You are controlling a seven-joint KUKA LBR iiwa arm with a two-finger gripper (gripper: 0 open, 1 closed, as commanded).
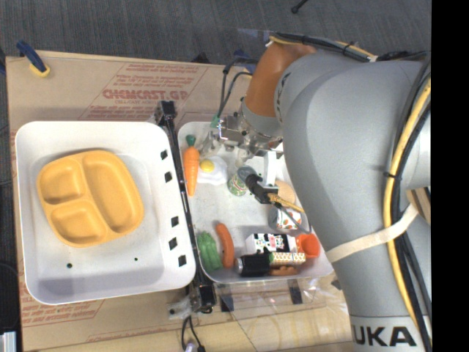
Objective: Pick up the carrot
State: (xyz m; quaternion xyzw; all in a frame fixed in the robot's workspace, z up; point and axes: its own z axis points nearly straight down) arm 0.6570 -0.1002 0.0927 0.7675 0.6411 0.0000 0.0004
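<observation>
The carrot (191, 169), orange with a green top, lies along the left wall of the right bin (192, 132), its top pointing toward the far end. My gripper (243, 139) hangs over the far part of that bin, just right of the carrot's green end and apart from it. The wrist and the grey arm above cover much of the gripper. Nothing is seen held in it.
Beside the carrot lie a fried-egg toy (209, 169) and a green can (238, 184). At the near end are a green vegetable (209, 250), a red sausage (226, 246) and a dark bottle (270, 261). The left bin (29, 141) holds a yellow sectioned plate (89, 195).
</observation>
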